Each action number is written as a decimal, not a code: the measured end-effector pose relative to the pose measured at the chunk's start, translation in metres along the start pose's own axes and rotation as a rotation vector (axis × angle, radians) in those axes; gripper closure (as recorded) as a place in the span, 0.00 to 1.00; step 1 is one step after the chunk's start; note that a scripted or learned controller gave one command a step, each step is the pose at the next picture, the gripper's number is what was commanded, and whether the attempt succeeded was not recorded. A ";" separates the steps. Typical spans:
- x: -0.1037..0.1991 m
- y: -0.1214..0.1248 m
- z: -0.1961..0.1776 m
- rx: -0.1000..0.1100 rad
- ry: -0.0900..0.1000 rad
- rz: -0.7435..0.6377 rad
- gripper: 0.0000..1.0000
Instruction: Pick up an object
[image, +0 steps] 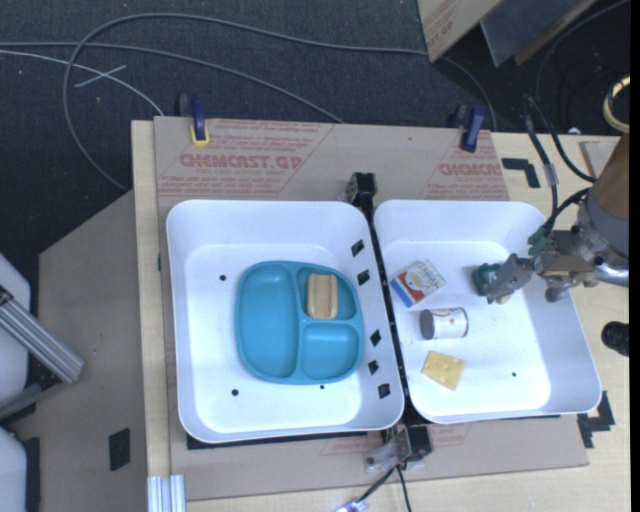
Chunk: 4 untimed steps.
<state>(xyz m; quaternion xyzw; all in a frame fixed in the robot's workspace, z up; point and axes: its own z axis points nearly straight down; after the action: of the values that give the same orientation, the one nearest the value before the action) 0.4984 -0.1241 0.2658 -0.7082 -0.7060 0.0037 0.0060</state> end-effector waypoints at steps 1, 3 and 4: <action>0.000 0.002 -0.006 -0.013 -0.002 -0.003 0.00; 0.012 0.001 0.099 -0.006 0.000 -0.003 0.00; 0.017 0.001 0.161 -0.006 0.000 -0.003 0.00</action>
<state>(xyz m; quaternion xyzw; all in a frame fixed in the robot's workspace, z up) 0.4972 -0.1066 0.1045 -0.7072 -0.7070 0.0014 0.0038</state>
